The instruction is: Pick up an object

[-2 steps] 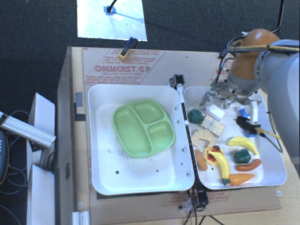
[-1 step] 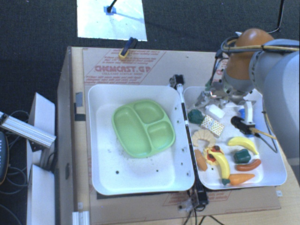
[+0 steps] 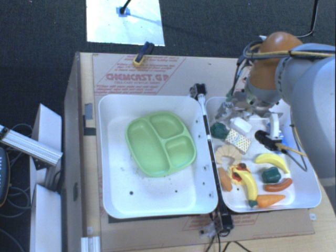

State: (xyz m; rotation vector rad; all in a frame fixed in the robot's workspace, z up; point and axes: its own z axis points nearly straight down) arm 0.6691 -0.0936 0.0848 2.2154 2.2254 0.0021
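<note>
Writing: red print on the brown cardboard sheet [image 3: 157, 72] under the bins reads "CHEMCAST GP" in large letters, with smaller lines above it too fine to read.
Left bin: a shallow white bin [image 3: 118, 193] holding a green divided plate [image 3: 160, 143] with three compartments, lying a little askew near its middle.
Right bin: the other white bin [image 3: 310, 193] is crowded with toy food.
Toy food: two bananas, one [image 3: 248, 181] running down toward the near edge and another [image 3: 273, 160] further right; a carrot [image 3: 270, 199] at the near edge; a red sausage [image 3: 279, 185] just above it; a dark green piece [image 3: 271, 174] between the sausage and the right banana; a dark green lump [image 3: 219, 129] near the divider; a checkered packet [image 3: 237, 140]; a white block [image 3: 241, 125]; a tan ridged pastry [image 3: 228, 152].
Arm: grey with an orange band [image 3: 273, 51], coming in from the right over the far end of the right bin.
Gripper: the gripper [image 3: 236, 109] sits low at the far left corner of the right bin, just beside the white block and the green lump; from here I cannot tell whether it is clenched or released, nor whether anything is in it.
In the way: the arm's bulk covers the far right corner of that bin.
Around: a yellow-and-black tool [image 3: 142, 54] lies on the tabletop behind the bins, a pale sheet [image 3: 123, 14] on the dark floor beyond.
</note>
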